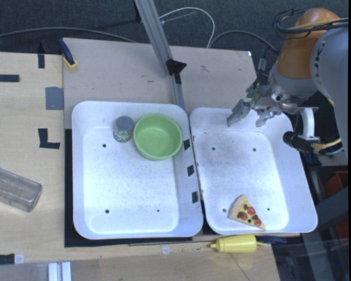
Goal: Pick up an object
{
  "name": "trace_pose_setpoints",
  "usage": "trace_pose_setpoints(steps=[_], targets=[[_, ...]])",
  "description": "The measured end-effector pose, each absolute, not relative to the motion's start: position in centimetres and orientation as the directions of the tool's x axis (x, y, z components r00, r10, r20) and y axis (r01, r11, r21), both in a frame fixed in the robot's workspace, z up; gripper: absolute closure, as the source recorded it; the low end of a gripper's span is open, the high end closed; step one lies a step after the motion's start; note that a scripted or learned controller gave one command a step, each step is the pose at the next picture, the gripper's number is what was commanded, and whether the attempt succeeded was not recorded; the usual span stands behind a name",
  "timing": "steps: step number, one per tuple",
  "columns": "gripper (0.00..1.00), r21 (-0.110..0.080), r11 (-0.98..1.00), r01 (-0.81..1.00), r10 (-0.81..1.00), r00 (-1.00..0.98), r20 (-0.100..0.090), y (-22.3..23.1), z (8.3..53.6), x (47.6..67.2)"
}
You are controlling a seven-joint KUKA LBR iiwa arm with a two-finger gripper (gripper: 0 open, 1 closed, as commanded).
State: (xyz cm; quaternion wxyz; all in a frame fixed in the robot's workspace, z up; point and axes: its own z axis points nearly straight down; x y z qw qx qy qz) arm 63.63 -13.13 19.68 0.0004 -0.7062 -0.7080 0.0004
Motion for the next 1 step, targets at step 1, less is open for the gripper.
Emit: trace_pose_setpoints(steps=[1], targets=[[0.00,-0.001,0.003,1.000,1.000,-0.003,0.000,-13.13,19.68,63.63]])
